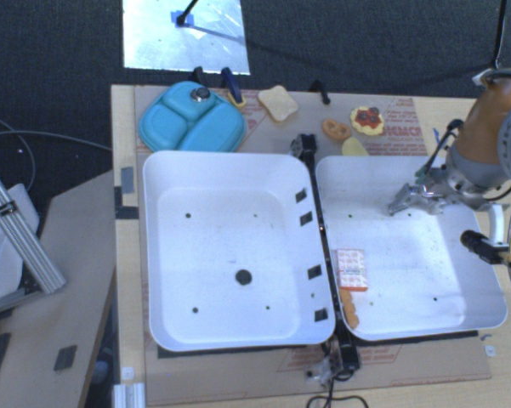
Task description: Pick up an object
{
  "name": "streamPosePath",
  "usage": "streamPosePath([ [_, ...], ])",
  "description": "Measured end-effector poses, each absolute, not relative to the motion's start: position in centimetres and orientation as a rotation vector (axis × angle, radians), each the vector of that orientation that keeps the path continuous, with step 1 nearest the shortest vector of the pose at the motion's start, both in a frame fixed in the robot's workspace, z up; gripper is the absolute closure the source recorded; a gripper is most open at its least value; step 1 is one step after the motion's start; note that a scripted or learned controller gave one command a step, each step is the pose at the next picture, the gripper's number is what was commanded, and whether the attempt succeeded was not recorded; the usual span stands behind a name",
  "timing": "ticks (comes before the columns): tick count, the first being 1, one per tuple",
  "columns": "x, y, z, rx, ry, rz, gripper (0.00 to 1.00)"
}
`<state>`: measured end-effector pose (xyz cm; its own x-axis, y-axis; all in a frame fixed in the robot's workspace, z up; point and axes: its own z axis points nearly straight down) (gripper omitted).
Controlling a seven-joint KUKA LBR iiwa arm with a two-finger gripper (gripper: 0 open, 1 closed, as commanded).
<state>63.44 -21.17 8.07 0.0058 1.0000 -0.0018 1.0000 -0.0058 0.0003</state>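
Note:
My gripper (405, 201) hangs over the upper middle of the right bin (425, 313), at the end of the grey arm with the orange band (493, 121) coming in from the right. Nothing shows at its tip. A small red-and-white packet (350, 269) lies flat near the right bin's left wall, below and left of the gripper. An orange stick-like piece (349, 306) lies just below the packet. In the left bin (178, 330) a small dark round object (243, 276) rests near the middle of the floor.
Behind the bins on the cardboard lie a blue divided plate (191, 119), a toy toast slice (278, 103), an orange toy (336, 128), a small toy pizza (367, 119) and a yellow piece (354, 147). Black clips (309, 219) line the seam between the bins.

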Motion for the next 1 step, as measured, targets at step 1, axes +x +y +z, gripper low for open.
streamPosePath([
  [1, 63.99, -20.83, 9.90, 2.208, 2.216, 0.007, 1.00],
])
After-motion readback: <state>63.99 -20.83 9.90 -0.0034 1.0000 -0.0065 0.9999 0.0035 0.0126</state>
